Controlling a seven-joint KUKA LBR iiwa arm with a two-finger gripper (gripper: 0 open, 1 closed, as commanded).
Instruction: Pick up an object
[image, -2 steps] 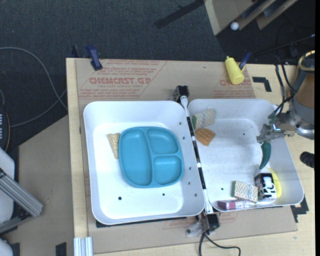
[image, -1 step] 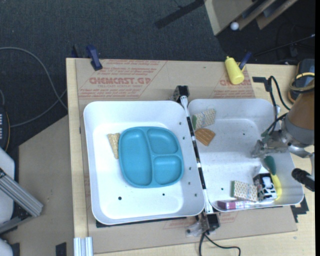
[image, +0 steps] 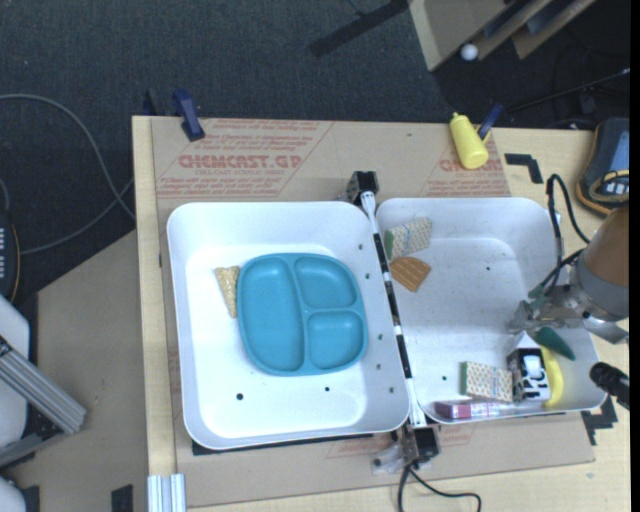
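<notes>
1. The left bin holds a blue divided plate, with a patterned wedge at its left edge.
2. In the right bin, a patterned square and a brown piece lie by the left wall.
3. The gripper hangs near the right wall. I cannot tell if it is spread or closed. A green object lies just beside it.

My arm is cut off by the picture's right edge. My end effector hides part of a green thing in the right bin. In the left bin, the blue plate covers part of a patterned tile. The black-and-white thing is too small to identify.
</notes>
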